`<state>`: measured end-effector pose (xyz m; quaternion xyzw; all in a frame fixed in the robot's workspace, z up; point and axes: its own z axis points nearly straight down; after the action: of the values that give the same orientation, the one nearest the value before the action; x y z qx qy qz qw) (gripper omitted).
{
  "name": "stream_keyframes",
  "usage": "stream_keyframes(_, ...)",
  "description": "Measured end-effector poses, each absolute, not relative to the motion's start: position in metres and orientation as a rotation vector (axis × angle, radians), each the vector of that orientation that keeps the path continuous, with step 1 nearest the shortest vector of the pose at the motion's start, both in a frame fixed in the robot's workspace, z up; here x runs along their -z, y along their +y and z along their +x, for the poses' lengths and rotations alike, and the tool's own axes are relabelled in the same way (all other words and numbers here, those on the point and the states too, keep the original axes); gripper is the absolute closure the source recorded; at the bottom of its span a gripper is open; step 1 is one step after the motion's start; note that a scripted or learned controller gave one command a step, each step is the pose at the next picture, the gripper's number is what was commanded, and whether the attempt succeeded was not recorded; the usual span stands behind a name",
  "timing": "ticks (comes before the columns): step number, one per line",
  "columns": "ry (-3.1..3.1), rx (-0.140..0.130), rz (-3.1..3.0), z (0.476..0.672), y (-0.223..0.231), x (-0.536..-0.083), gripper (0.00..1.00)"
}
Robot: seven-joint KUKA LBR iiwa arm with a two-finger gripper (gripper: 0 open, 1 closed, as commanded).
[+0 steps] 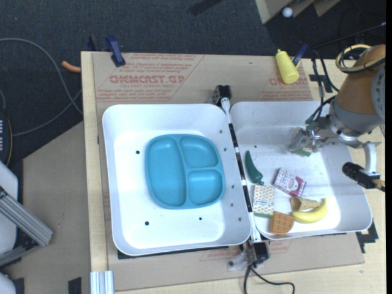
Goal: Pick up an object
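Brown bench (153, 72) bears two white bins. Left bin (122, 127): blue divided tray (184, 170). Right bin (343, 219): banana (311, 212), pink packet (288, 181), green item (253, 169) near front. Gripper (304, 141) low over right bin's far part, apart from items; finger state unclear.

A robotics lab: white bins (122, 164) clamped to a cardboard-topped bench (147, 78), loose cables (37, 48) on dark carpet.

dark carpet floor (43, 17) — brown bench (165, 75), cables (37, 72)

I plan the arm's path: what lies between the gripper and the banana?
In the camera view, between the gripper and the banana lies bare bin floor, then the pink packet.
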<state>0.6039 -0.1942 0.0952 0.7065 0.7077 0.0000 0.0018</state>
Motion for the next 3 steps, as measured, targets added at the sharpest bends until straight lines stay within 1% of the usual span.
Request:
stream_keyframes(1,2.222,-0.002,2.218,0.667,-0.155,-0.086,1.0)
stream_keyframes(2,2.221,0.001,2.221,0.603,-0.173,-0.14,1.0)
stream_keyframes(3,2.222,0.002,2.222,0.602,-0.172,-0.139,0.0)
